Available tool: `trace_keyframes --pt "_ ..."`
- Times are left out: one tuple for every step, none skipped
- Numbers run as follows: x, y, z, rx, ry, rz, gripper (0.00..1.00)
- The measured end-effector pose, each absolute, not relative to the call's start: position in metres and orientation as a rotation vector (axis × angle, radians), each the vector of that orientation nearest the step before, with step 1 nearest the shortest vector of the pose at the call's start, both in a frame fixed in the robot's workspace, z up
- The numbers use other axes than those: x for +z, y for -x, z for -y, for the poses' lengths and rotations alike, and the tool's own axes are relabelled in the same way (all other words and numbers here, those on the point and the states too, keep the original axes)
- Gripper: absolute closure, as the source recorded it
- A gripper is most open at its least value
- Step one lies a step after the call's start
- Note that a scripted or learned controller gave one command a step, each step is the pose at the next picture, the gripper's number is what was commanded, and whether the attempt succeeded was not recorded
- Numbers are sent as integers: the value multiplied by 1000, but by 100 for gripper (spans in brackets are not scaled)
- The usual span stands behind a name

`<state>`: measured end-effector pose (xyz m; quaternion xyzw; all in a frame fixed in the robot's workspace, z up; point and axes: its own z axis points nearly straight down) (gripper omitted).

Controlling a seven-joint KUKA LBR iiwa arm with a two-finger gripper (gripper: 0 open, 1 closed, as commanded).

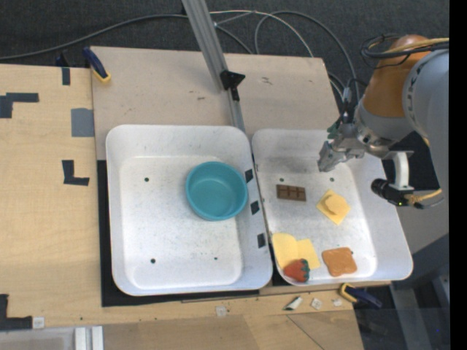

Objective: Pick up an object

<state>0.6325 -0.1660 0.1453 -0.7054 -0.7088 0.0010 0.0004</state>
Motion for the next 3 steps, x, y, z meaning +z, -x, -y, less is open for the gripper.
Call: trace_keyframes --pt "194 -632 174 -2 2222 2226 100" --pt "214 -632 174 -1 2220 2225 100" --pt "223 -626 124 -1 2214 2226 100"
